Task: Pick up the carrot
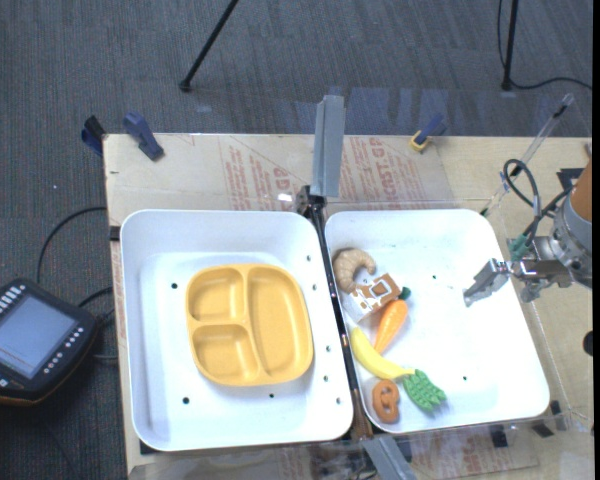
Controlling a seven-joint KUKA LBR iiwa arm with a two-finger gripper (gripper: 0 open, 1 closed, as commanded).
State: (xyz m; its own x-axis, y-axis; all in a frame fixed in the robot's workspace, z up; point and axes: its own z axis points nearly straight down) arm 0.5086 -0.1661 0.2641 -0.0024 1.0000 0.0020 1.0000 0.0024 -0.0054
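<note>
The carrot (391,322), orange with a small green top, lies tilted in the left part of the right bin (460,353). It rests between a brown-and-white patterned toy (374,290) above it and a banana (378,358) below it. My gripper (485,283) hangs over the right side of the same bin, well to the right of the carrot and apart from it. Nothing is seen held in it.
A croissant (354,263), a pretzel (385,399) and a green leafy toy (425,390) also lie in the right bin near the divider. The left bin (140,268) holds a yellow divided plate (250,325). A control pendant (25,343) sits off the bench at the left.
</note>
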